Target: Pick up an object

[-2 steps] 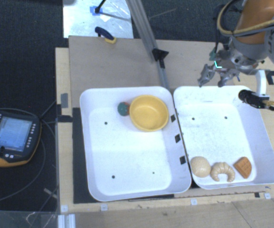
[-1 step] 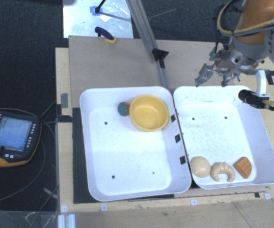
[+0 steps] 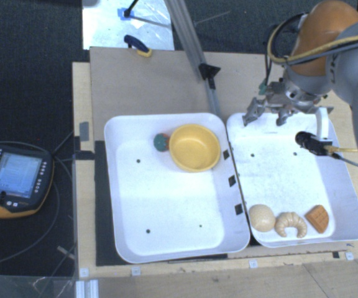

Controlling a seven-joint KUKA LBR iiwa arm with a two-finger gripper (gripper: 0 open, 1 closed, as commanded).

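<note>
**Ana:** Three pale food pieces are sitting along the near edge of the right bin [image 3: 347, 191]: a round bun [image 3: 261, 218], a croissant [image 3: 291, 223] just beside it, and a small orange waffle piece [image 3: 318, 218] next along.

**Ben:** And the gripper?

**Ana:** The gripper [image 3: 268, 115] is hanging over the far left corner of that same bin, well apart from the three pieces. Its two fingers are spreading apart, with nothing showing between them.

**Ben:** Is anything lying in the way?

**Ana:** Bare white floor is stretching between the gripper and the food. A black fitting with a yellow cable [image 3: 313, 143] is hanging off the wrist over the bin's far right part.

**Ben:** What about the left bin [image 3: 129, 228]?

**Ana:** A yellow bowl [image 3: 194, 147] is sitting upright at its far right corner, with a small green ball [image 3: 161, 142] touching its left side.

**Ben:** Anything around the bench?

**Ana:** A control pendant [image 3: 14, 179] is lying on the dark floor at the left, its screen glowing, but the text is too small for reading. A grey pole [image 3: 188, 36] is slanting across the far board.
</note>
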